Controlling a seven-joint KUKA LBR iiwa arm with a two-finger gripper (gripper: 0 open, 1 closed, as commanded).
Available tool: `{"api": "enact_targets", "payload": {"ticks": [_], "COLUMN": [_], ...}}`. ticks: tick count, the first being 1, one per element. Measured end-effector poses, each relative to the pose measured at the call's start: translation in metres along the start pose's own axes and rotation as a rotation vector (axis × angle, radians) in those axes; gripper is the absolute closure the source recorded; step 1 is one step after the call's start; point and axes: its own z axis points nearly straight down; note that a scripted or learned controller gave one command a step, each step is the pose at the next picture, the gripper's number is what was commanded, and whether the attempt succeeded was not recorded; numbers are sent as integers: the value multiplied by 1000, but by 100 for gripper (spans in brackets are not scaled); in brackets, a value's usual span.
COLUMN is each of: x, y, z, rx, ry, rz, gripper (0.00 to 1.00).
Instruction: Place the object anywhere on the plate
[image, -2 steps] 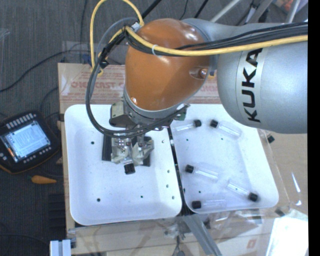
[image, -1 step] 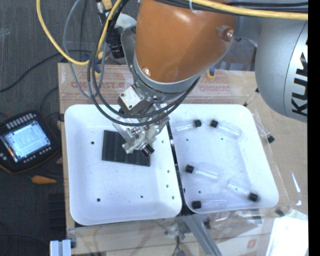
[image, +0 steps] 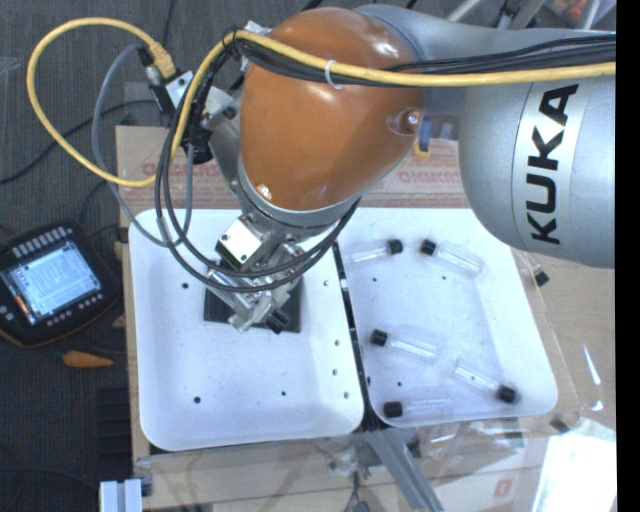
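a grey kuka arm (image: 540, 150) with a large orange band (image: 320, 110) reaches in from the right of the frame and hangs over the left white bin (image: 170, 400), its gripper (image: 250, 305) low at the centre of that bin, directly above a dark square plate (image: 285, 315) whose edges peek out beneath it. whether the gripper is open, closed or carrying anything cannot be told from this angle, as the wrist and its black cables (image: 190, 230) cover it. in the right white bin (image: 535, 370), five clear plastic test tubes with black caps lie scattered: two near the top (image: 375, 252) (image: 448, 255), one at mid-left (image: 405, 346), one at lower right (image: 482, 381) and one along the bottom edge (image: 418, 407). a yellow cable (image: 70, 150) loops across the upper left of the frame, and a teach pendant (image: 50, 282) with a lit screen rests at the left edge, beside the bench.
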Motion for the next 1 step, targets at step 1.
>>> {"api": "enact_targets", "payload": {"ticks": [1], "x": [50], "y": [-67], "z": [-17], "rx": [1], "ry": [-1], "rz": [-39], "gripper": [100]}}
